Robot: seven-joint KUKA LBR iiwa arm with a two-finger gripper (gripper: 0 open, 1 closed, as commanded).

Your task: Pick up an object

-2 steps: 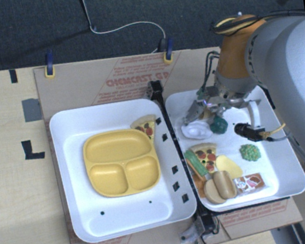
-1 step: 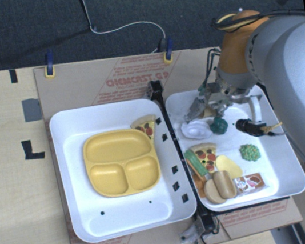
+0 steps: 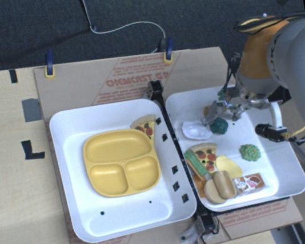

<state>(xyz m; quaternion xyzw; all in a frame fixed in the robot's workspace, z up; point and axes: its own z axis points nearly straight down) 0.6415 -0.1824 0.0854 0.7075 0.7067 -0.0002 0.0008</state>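
The two-finger metal gripper (image 3: 219, 114) hangs over the far part of the right white plastic bin (image 3: 279, 184). A small dark green round toy (image 3: 219, 126) sits at its tips; whether it is pinched between them, I cannot tell. The toy looks light, hard and smooth, so it may slip; its widest middle is the best place to grasp.

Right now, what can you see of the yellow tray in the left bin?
The yellow tray is a rounded, smooth divided plate that looks like plastic, with one wide compartment at the far side and two smaller ones at the near side. All three show nothing inside. It lies flat, right side up, on the floor of the left bin, roughly at its middle. A pizza slice sits at its far right corner; whether they touch I cannot tell.
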